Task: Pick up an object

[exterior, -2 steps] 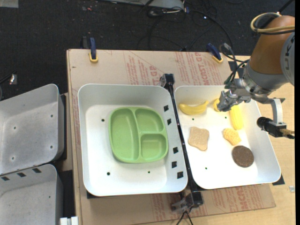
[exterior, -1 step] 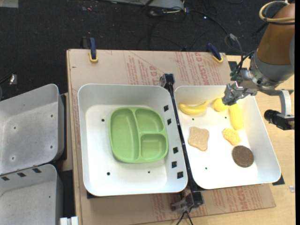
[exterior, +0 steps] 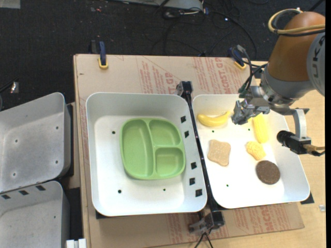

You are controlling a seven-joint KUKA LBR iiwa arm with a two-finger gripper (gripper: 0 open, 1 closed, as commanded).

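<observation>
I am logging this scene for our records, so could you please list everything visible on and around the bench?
bins: two, white, side by side on the bench
divided plate: one, green, middle of the left bin
banana: one, yellow, upper left of the right bin
toast slice: one, tan, right bin, below the banana
yellow block: one, yellow, right bin, beside the claw
corn piece: one, yellow, right bin, below the yellow block
brown disc: one, brown, lower right of the right bin
clamps: two, yellow and blue, bench's far edge
arm: one, grey and orange, reaching in from the right
claw: one, dark, over the right bin next to the banana
</observation>
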